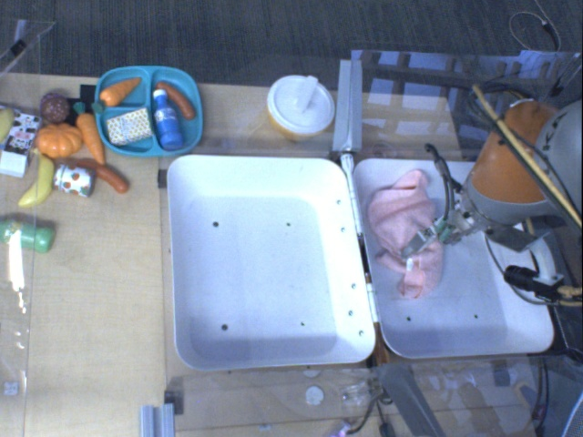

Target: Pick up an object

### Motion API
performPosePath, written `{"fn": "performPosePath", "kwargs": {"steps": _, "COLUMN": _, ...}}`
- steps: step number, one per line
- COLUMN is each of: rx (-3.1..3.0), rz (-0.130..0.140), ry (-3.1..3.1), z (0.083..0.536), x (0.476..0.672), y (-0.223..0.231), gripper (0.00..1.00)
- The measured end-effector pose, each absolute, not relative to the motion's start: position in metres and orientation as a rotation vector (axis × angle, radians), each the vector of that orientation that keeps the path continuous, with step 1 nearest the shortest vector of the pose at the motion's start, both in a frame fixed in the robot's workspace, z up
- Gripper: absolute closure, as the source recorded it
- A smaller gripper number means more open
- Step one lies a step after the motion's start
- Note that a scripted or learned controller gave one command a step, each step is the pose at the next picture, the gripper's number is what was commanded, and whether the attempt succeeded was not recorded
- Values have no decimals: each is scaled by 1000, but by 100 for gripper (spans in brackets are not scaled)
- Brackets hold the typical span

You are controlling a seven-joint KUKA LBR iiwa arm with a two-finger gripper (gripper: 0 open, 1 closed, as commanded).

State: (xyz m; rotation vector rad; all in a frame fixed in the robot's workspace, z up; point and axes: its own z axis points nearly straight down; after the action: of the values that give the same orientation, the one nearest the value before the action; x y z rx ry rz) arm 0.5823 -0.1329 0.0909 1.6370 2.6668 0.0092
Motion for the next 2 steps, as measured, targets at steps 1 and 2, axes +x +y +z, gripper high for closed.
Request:
{"fn": "performPosePath", "kwargs": {"steps": 1, "rx": 1638, "rz": 12, "ry": 2663, "z": 91, "x": 552, "y": -139, "gripper": 0}}
{"fn": "performPosePath", "kwargs": {"steps": 2, "rx": 1990, "rz": 11, "ry": 2417, "z": 90, "x": 624, "y": -139, "gripper": 0}}
